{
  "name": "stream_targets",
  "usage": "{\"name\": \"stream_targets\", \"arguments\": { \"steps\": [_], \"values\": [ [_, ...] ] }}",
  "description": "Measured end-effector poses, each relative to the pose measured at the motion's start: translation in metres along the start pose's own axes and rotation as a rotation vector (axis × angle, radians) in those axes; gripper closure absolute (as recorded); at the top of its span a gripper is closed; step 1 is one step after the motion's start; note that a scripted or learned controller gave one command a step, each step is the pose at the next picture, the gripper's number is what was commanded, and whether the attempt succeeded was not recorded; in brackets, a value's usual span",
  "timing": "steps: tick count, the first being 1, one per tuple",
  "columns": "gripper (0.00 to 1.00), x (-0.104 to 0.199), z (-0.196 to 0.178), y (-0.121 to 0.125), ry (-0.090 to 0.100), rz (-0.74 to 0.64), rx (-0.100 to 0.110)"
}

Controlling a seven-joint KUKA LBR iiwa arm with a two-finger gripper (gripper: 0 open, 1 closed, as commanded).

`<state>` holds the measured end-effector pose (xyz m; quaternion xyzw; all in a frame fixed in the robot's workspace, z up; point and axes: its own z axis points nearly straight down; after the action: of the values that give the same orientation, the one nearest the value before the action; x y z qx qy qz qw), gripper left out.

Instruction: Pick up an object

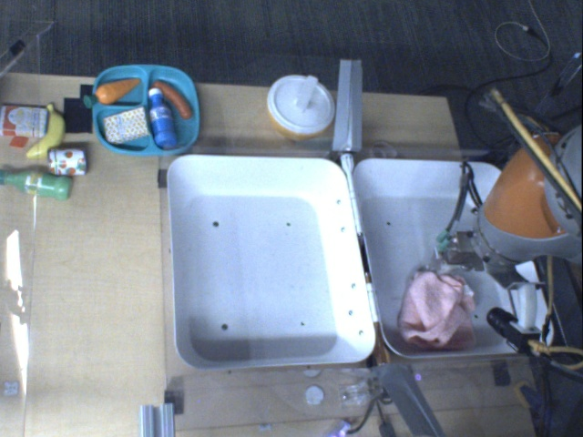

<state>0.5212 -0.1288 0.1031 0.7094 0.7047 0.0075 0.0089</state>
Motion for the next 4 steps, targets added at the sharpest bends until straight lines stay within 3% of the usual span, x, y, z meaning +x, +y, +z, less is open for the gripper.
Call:
{"name": "stream_targets", "arguments": {
  "steps": [1,2,3,4],
  "values": [
    [1.0,-0.008,-0.05,-0.025,0.001,0.032,0.02],
    [0.0,-0.008,-0.05,-0.025,0.001,0.033,0.021],
    [0.0,0.005,-0.071,-0.029,0.002,-0.057,0.021],
    [0.0,0.024,0.01,-0.028,-0.002,-0.12,0.002]
  ]
}}
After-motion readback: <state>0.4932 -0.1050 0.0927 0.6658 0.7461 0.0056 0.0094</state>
